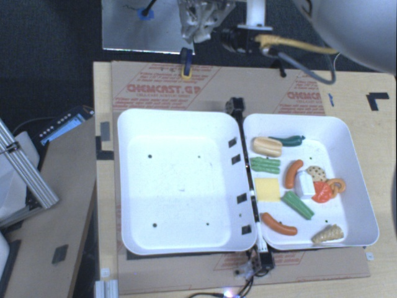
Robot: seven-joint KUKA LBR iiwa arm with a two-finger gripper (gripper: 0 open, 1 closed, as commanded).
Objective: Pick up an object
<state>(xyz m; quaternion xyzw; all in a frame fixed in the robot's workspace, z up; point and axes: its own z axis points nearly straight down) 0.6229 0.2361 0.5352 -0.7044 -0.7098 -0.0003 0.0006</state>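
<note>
Arm parked high over the bench's far edge, all objects in the right bin.

The arm (pixel 347 11) sits raised at the top; its gripper (pixel 197 27) carries nothing (finger spread too blurred to tell). Every object lies toward the near right, well apart: yellow square (pixel 268 189), hot dog bun (pixel 267 145), orange sausage (pixel 278 223) angled across the right bin (pixel 360 185).

A brown bench (pixel 260 85) printed with red lettering carries two white bins; the left bin (pixel 130 185) adjoins the right bin (pixel 360 185).

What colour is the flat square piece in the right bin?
Pale yellow; the flat square piece shows best in the camera view.
</note>
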